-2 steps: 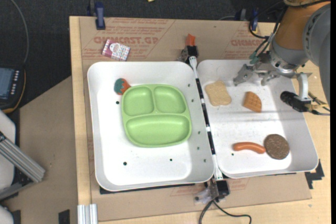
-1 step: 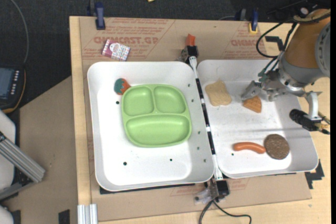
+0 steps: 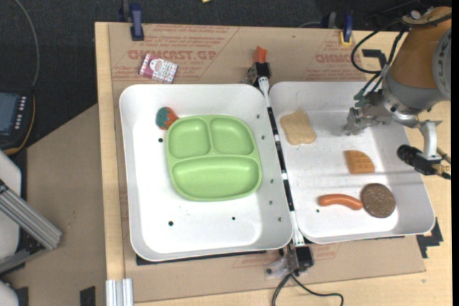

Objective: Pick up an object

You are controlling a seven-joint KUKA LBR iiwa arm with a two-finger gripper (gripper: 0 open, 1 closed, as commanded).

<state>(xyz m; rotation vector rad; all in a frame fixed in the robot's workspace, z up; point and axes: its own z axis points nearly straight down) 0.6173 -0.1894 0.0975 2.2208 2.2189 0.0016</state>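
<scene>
On the table (image 3: 107, 154) we are noting the gripper (image 3: 356, 120) hovering in the right bin (image 3: 409, 226), grip state undeterminable, nothing lifted, with the tan piece (image 3: 297, 127) nearest and remaining to be picked.

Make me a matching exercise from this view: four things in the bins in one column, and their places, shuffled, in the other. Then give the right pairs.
Things:
1. green divided plate
2. brown round patty
3. pale tan piece
4. orange sausage

Places:
A. right bin, far left part, near the divider
B. left bin, middle
C. right bin, near edge, beside the sausage's right end
D. right bin, near edge, left of the patty

Pairs: 1-B, 2-C, 3-A, 4-D
</scene>
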